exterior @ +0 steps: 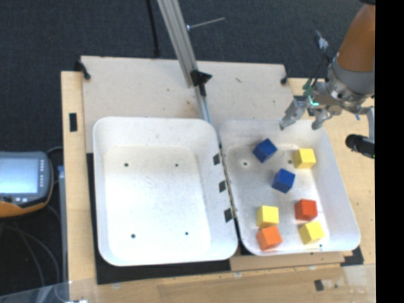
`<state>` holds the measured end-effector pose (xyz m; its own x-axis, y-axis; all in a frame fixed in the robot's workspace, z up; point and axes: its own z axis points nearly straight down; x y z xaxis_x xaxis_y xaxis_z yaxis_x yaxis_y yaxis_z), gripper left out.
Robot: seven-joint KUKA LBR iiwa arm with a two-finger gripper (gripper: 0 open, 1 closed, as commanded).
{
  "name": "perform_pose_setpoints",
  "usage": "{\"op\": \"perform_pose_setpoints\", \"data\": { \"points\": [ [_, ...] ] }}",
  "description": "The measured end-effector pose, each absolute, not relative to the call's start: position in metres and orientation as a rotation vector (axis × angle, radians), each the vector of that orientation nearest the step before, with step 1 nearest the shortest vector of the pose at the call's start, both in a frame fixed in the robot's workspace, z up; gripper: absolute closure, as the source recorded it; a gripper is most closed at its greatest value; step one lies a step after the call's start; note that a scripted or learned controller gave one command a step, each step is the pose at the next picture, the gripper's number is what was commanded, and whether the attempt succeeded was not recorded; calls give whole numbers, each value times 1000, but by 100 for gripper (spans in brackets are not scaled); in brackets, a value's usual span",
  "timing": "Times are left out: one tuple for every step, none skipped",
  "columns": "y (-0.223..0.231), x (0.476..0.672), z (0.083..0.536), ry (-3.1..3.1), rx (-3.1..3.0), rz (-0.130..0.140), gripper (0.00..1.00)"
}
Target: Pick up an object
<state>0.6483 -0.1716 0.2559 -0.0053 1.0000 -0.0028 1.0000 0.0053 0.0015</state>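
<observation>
The right bin (328,163) holds several small cubes. Two blue cubes lie near its middle, one (265,149) toward the back and one (284,180) lower down. A yellow cube (304,158) sits at the back right. Toward the front are a yellow cube (267,215), a red cube (306,209), an orange cube (269,237) and another yellow cube (311,232). My gripper (305,117) hangs over the bin's back rim, above and behind the cubes. Its two fingers are spread apart with nothing between them.
The left bin (158,188) lies beside the right one. A slanted aluminium post (180,40) rises from the gap between the bins at the back. A grey device (22,178) sits off the bench's left edge.
</observation>
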Motion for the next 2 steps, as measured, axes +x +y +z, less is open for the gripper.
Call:
{"op": "perform_pose_setpoints", "data": {
  "points": [
    [-171,648,256,2228,2211,-2,0],
    [-171,648,256,2231,2209,-2,0]
  ]
}}
